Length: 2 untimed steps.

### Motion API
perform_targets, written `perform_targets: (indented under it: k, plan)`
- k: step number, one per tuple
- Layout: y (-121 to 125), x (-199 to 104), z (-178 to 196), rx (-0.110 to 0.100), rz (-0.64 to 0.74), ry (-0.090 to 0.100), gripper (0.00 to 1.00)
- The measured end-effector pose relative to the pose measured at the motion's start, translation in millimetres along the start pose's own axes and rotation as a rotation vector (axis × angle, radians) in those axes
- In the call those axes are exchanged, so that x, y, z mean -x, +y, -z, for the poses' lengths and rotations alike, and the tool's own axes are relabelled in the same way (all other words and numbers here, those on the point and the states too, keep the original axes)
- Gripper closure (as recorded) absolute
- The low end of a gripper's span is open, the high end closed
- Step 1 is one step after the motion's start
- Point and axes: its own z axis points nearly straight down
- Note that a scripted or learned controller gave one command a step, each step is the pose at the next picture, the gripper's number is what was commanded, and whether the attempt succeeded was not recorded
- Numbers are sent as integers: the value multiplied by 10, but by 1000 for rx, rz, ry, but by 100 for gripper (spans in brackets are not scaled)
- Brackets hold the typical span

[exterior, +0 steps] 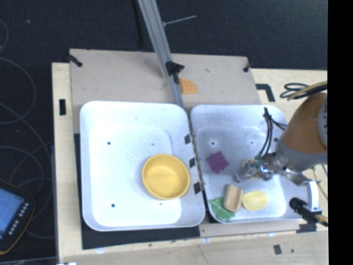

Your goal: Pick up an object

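- The two bins are shallow white trays with rounded corners and faintly speckled floors; the left bin [99,148] and right bin [220,126] sit side by side on a pale bench [63,159], their inner rims touching.
- A smooth, round yellow bowl [165,176] sits upright in the left bin, toward its near right part.
- In the right bin lies a purple block [217,162], lumpy and irregular in outline, near the middle of the floor.
- Near the front wall of that bin are three things close together: a flat green piece [219,209] in the front left corner, a tan cylinder [232,197] overlapping it, and a pale yellow lump [254,201], rounded like a lemon, just right of the cylinder.
- The gripper [249,170] is metallic and hangs low over the right bin, between the purple block and the yellow lump, apart from both.
- Nothing shows between its fingers; whether the jaws are apart or together I cannot tell.
- The arm [306,134], orange-banded above grey, covers the bin's right side; black cables run along it.
- A grey metal rail [157,35] slants down from the top to the seam between the bins, with a small orange waffled tile [188,86] beside its foot.
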Motion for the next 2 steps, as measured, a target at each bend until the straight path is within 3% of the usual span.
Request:
perform_targets:
  k: [1,2]
  plan:
    - [14,3,121,5,-6,1,100]
    - [-5,-13,750,6,5,1,100]
